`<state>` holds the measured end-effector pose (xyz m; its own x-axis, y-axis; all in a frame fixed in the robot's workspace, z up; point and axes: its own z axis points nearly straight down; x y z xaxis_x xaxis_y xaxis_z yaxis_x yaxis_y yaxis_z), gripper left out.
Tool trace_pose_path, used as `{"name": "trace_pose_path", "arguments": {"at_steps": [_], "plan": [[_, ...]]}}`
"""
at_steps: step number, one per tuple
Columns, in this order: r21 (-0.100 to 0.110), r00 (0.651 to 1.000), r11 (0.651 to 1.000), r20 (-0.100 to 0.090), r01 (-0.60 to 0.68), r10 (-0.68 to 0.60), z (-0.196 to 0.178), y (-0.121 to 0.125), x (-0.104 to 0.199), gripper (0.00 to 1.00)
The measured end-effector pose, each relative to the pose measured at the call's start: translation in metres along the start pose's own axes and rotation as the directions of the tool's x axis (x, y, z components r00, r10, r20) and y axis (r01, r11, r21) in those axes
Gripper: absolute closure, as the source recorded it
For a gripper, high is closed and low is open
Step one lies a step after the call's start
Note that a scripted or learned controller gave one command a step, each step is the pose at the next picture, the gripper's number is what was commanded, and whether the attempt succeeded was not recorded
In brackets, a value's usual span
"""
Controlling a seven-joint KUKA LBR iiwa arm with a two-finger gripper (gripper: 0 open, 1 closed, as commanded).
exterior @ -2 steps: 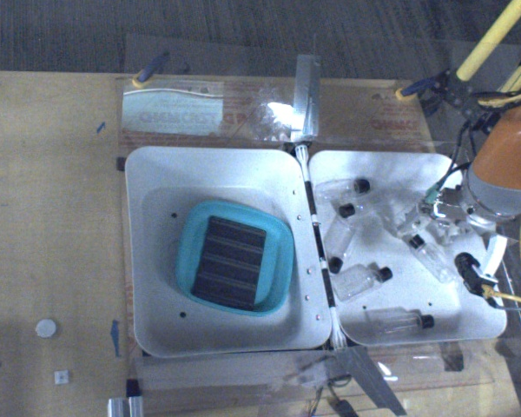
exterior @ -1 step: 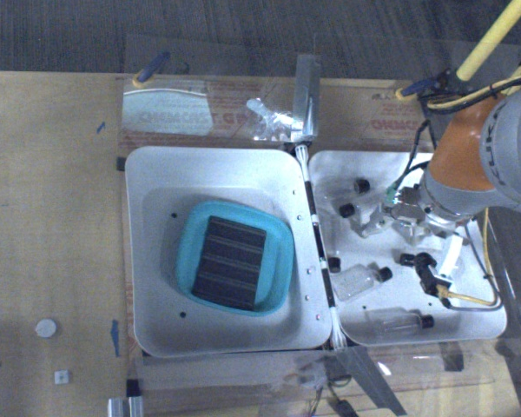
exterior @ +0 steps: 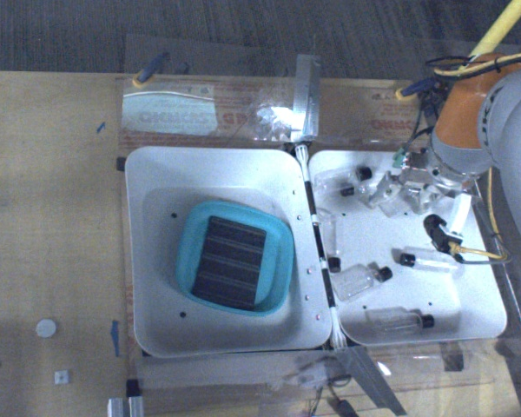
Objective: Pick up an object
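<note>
A tan wooden table fills the frame's left and middle; dark grey carpeted floor runs across the top.

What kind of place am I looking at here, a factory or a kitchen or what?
Most likely a robotics lab bench set up for grasping trials. A grey arm reaches over two white bins; the right one holds several small clear vials, the left a blue tray. Loose cables and taped plastic suggest a test rig rather than a factory.
</note>
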<state>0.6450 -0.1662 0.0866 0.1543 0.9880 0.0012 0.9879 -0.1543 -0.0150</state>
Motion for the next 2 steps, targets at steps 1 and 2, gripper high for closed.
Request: {"name": "trace_pose_path", "arguments": {"at_steps": [1,2], "plan": [[0.002,1.0,1.0,0.001,-0.001,0.001,-0.01,0.0,0.001,1.0],[-0.018,1.0,1.0,0.003,0.024,-0.024,-0.131,0.014,0.042,1.0]]}}
